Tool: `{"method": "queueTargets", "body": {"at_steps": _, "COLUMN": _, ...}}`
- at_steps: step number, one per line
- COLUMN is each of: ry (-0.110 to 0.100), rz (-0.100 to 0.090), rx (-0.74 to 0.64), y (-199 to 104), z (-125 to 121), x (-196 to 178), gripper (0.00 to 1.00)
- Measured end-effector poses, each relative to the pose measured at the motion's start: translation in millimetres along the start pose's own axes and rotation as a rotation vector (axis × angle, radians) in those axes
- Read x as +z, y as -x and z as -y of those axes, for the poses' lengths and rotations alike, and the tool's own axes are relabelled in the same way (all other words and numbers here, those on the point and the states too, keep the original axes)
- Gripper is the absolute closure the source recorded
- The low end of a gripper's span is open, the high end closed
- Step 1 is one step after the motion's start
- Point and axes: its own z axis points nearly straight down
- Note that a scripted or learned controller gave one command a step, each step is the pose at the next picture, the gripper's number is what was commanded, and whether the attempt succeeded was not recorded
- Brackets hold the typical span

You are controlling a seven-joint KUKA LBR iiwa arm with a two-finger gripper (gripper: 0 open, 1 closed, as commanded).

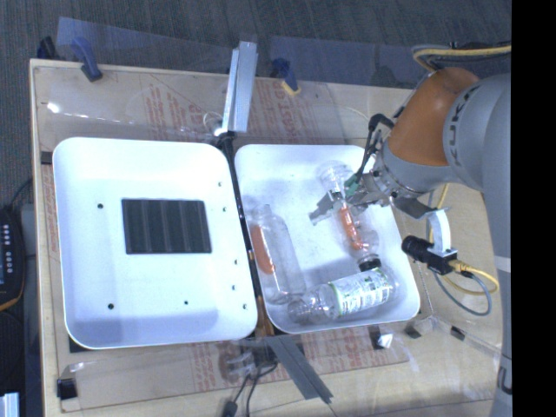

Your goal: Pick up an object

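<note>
Several clear plastic bottles lie in the right bin [252,168]. One with an orange label [263,248] lies along the bin's left wall. Another with a green and white label [354,292] rests across the near side. A third clear bottle with an orange strip [351,229] lies slantwise in the right half, its upper end near the bin's far right. My gripper [337,201] is low over this third bottle's upper part, reaching in from the right. I cannot make out whether anything is held.
The left bin [78,163] holds a dark ribbed rectangular panel [166,226]. A grey metal bar [239,87] stands behind the seam between the bins. Blue clamps [87,59] sit at the bench's far edge.
</note>
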Motion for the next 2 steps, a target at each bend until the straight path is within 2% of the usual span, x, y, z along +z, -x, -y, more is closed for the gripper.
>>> {"method": "queueTargets", "body": {"at_steps": 1, "ry": 0.001, "rz": 0.001, "rx": -0.017, "y": 2, "z": -17, "x": 29, "gripper": 0.0}}
{"method": "queueTargets", "body": {"at_steps": 2, "ry": 0.002, "rz": 0.001, "rx": -0.039, "y": 2, "z": -3, "x": -29, "gripper": 0.0}}
